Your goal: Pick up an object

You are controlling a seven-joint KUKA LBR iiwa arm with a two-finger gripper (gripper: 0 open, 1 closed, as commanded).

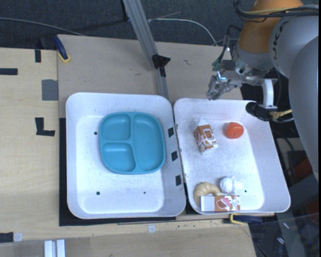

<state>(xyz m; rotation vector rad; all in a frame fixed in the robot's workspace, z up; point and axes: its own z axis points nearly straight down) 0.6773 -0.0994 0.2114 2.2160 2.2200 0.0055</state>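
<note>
Gripper (216,88) seen over far edge of right bin (267,149); nothing between its fingers; spread cannot be told. Carton (205,137) and red ball (234,130) lie below, in bin's far half.

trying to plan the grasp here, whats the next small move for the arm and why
Probably lower the gripper toward the small orange-and-white carton in the right white bin. The gripper sits above that bin's far edge with nothing seen in it, and the carton lies just below it in the view, apart from the round red-orange object.
</note>
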